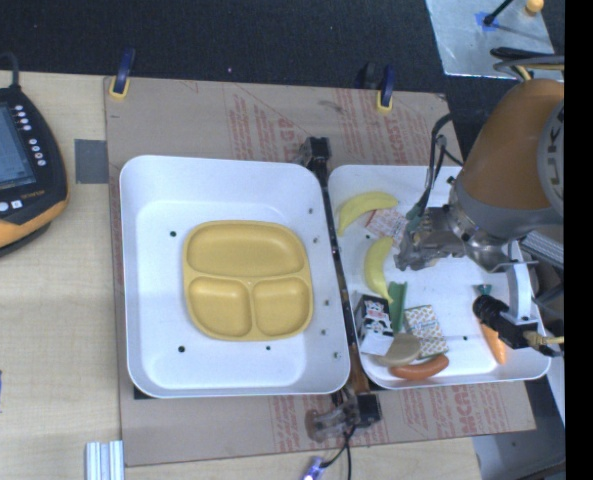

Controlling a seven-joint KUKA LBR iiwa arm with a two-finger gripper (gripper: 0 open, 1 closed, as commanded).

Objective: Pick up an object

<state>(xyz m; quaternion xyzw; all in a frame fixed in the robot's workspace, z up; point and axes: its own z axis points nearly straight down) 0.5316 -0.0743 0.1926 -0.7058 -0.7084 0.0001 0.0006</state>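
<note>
- Two shallow white bins sit side by side on a brown cardboard sheet (226, 118) clamped over a pale wooden bench (46, 338).
- Left bin (146, 348) holds a yellow divided tray (248, 278).
- Right bin (516, 368) holds two bananas (366, 206), a sausage (418, 369), a carrot (494, 343) and small printed packets (423, 328).
- Gripper (416, 243) hangs low over the right bin, just beside the bananas; I cannot tell how it is set.
- Teach pendant (11, 173) lies at the far left; dark floor beyond.

Even overhead light, mildly soft focus (glare whitens the left bin (146, 268)), faint shadows.
</note>
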